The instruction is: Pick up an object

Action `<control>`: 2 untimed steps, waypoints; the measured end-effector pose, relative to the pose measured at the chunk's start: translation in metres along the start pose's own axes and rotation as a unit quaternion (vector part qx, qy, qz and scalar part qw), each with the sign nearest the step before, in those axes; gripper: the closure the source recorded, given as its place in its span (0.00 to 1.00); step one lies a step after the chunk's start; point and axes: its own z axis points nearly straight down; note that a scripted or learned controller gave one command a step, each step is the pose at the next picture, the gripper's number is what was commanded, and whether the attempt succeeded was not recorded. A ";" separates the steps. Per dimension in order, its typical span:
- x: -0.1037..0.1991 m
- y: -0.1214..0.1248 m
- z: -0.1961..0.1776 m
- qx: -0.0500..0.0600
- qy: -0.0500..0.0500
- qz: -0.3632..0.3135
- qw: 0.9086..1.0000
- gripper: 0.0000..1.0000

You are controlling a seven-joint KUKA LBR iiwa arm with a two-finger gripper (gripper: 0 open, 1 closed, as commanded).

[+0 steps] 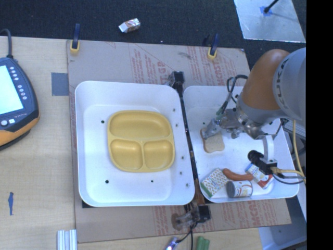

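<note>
Here, readings referenced to the right bin.
Gripper: low over that bin's left half, arm entering from its right.
Fingers: spacing not resolvable; cannot tell.
Bread slice: on the bin floor, directly under and touching the fingertips; grasp unconfirmed.
Sausage: near the bin's front edge, apart from gripper.
Can: just in front of sausage.

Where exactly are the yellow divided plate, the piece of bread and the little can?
yellow divided plate (140, 140), camera view, centre ridge.
piece of bread (214, 144), camera view, middle of its face.
little can (239, 190), camera view, its side.
</note>
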 end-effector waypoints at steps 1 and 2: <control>0.002 0.038 0.010 0.000 0.002 0.002 1.000 0.00; 0.009 0.009 0.011 0.000 0.001 0.002 1.000 0.00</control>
